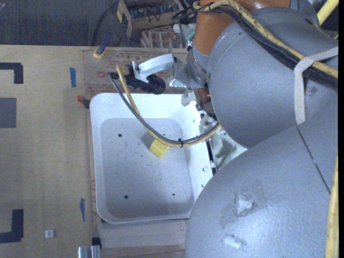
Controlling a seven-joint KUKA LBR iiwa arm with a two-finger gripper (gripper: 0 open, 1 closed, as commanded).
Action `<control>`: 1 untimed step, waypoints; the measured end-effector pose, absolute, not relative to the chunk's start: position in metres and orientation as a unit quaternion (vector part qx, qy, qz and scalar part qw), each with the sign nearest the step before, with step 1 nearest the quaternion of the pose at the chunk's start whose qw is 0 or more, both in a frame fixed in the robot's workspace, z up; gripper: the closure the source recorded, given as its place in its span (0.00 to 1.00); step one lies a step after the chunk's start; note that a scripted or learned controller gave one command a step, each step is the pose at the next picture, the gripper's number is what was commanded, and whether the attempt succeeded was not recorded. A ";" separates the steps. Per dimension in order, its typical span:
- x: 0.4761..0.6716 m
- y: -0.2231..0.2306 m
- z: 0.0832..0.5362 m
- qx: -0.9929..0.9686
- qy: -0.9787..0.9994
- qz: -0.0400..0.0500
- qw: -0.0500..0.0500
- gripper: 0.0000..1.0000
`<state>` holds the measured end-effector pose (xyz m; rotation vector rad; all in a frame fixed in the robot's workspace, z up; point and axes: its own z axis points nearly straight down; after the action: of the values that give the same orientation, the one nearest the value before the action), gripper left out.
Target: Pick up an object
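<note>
While the yellow block (158,148) sits mid-floor in the left bin (107,104) under the looping cable (141,123), I can't tell the gripper (188,93) state, and I'd worry the cable snags or nudges it on descent.

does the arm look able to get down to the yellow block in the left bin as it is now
Probably yes. The yellow block lies alone on the floor of the left bin, away from the walls. A yellow cable loops just above it and may get in the way.
</note>
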<state>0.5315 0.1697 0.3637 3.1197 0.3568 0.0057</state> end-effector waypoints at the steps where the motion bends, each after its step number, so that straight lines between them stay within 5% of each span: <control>1: 0.533 0.168 0.373 0.994 0.111 0.003 0.002 1.00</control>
<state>0.5327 0.1678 0.3732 3.1190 0.3475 0.0079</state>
